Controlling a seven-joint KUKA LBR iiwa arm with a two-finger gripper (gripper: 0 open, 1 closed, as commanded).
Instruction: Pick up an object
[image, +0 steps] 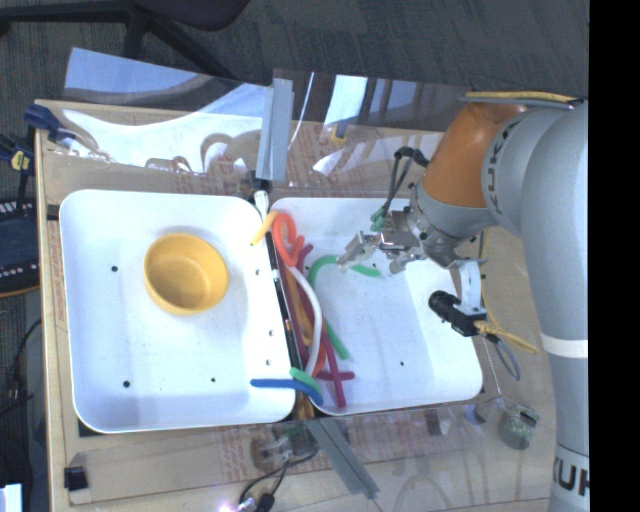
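Observation:
My gripper (376, 258) hangs over the upper middle of the right bin (420, 360), and its two metal fingers stand apart, so it is open. A green curved strip (324, 266) lies on the bin floor, its right end just under the gap between the fingers; nothing is clamped. Along the right bin's left wall lies a tangle of strips: a red-orange loop (286, 240), a white tube (312, 318), a dark red piece (335, 385) and a green piece (336, 346). A yellow bowl (186, 272) sits upright in the left bin (120, 350).
A blue strip (272, 382) and a short green piece (304, 377) lie across the divider at the front. A small yellow piece (261, 233) rests on the divider at the back. The grey arm with its orange band (462, 160) looms over the right bin's far right corner.

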